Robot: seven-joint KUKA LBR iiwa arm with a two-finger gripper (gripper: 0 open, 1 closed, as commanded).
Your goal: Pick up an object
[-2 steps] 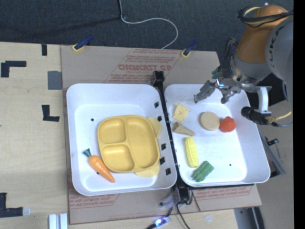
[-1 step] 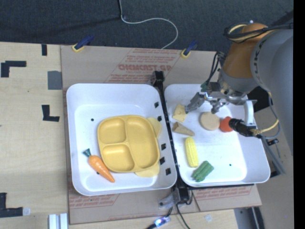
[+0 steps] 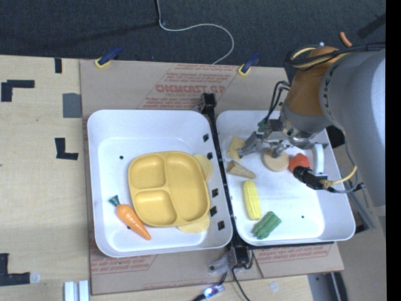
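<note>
Bench, 2 bins, perhaps 1 corn

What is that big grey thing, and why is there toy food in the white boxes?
The grey thing is a robot arm. It reaches in from the right, and one camera looks down on it from above. At its end is a hand for picking things up. The left bin holds a yellow tray and a toy carrot. The right bin holds toy corn, a green vegetable, pale wedges and a tan disc. The hand hovers low over the right bin. I cannot see anything held in it.
</note>
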